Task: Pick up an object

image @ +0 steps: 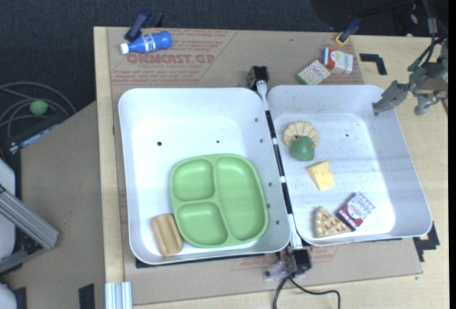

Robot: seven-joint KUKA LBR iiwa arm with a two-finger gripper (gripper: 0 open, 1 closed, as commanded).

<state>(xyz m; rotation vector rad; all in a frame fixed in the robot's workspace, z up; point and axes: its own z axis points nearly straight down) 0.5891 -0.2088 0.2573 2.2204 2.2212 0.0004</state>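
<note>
The gripper is seen at the right edge of the view, raised beside the upper right corner of the right bin. Its jaws are spread wide and nothing is held between them.

In the right bin, a round cracker lies near the dividing wall, with a green ball touching its lower edge. A yellow block lies below these. A waffle wedge and a red-and-white packet lie just beside each other near the front wall.

In the left bin, a green divided plate is placed, with a tan bread piece touching its lower left edge.

On the bench, a blue bottle lies behind the left bin.
</note>
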